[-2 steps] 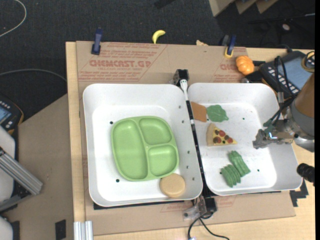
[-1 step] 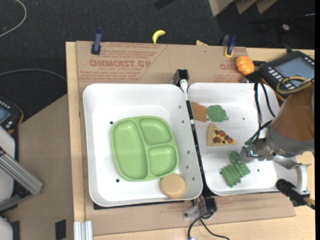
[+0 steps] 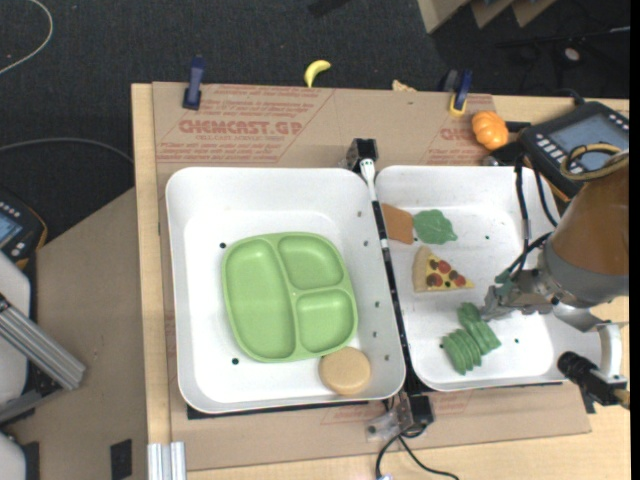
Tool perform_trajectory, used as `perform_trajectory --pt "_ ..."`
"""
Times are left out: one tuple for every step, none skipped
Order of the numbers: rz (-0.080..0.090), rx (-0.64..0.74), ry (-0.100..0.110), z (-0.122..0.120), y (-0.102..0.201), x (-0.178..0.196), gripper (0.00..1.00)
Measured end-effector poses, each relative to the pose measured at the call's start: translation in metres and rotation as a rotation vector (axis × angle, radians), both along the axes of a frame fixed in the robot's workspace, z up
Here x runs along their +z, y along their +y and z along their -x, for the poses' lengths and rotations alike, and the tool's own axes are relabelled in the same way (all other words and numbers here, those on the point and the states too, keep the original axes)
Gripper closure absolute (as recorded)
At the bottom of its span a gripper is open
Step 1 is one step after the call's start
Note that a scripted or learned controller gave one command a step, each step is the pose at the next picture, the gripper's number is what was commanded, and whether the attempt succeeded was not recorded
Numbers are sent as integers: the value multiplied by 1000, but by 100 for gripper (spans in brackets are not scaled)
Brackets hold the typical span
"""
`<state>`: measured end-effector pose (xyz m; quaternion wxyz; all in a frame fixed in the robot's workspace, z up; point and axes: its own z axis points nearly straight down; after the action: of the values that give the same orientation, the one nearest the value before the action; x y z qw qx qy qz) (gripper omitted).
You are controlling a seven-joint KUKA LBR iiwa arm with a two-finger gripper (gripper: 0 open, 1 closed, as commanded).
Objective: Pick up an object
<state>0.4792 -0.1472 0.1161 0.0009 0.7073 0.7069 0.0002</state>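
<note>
The arm comes in from the right and its gripper (image 3: 497,300) sits low in the right bin (image 3: 500,193), right at the top edge of a ridged green toy (image 3: 470,340), maybe lettuce. Can't tell how wide the jaws are or if anything's between them.

A pizza slice (image 3: 437,271) lies just left, with an orange slab (image 3: 398,225) and green leaf (image 3: 434,227) above. The left bin (image 3: 200,298) has a green divided plate (image 3: 289,294) and a tan round cookie (image 3: 345,371).
</note>
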Motion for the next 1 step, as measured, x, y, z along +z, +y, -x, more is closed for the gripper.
perform_trajectory --pt "0 3 -3 -1 23 64 100"
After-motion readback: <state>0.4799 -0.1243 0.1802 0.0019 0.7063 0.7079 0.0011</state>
